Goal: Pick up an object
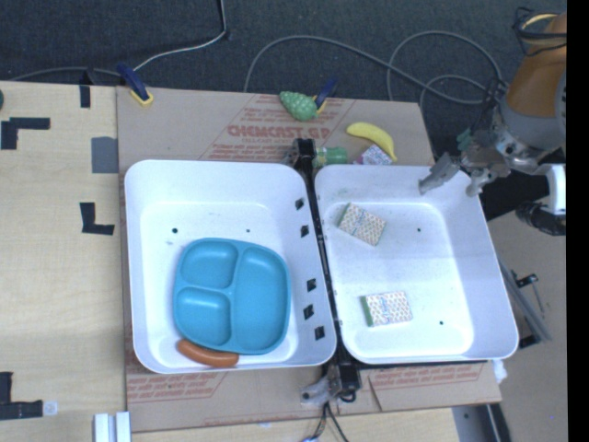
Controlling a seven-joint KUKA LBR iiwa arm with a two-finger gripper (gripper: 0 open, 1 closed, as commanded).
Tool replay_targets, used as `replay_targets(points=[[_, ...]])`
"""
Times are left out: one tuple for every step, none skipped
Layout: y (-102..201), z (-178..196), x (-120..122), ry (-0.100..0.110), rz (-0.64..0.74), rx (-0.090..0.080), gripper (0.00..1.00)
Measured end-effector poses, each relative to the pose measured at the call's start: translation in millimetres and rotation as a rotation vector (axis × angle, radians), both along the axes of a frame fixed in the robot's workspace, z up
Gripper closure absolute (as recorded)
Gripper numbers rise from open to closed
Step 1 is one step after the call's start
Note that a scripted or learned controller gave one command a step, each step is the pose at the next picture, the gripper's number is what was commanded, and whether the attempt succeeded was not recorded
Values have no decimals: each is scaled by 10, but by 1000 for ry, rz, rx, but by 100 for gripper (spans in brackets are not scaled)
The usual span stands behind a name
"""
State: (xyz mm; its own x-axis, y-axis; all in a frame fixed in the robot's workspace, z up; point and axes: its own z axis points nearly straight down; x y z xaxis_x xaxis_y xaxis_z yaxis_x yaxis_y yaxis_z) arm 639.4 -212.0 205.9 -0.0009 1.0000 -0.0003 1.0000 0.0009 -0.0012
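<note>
Jaws (449,175) hover over upper right rim of right bin (479,274), fingers spread apart, nothing btwn them. Right bin holds 2 patterned sponges: upper sponge (362,224) lies left of and below jaws, near; lower sponge (387,308) farther down. Left bin (152,247) holds blue divided plate (231,295) w/ hot dog (208,354) touching its lower edge. Banana (372,139) and green toy (298,105) on table above bins.

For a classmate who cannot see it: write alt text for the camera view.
A robot arm's hand hovers over the right bin's far corner, above two patterned blocks. The left bin holds a blue divided plate and a sausage.
</note>
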Motion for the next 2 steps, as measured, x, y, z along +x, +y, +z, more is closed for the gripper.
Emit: replay_targets(points=[[705, -911, -64, 2, 1, 2, 0], [1121, -1198, -151, -4, 1, -1, 0]])
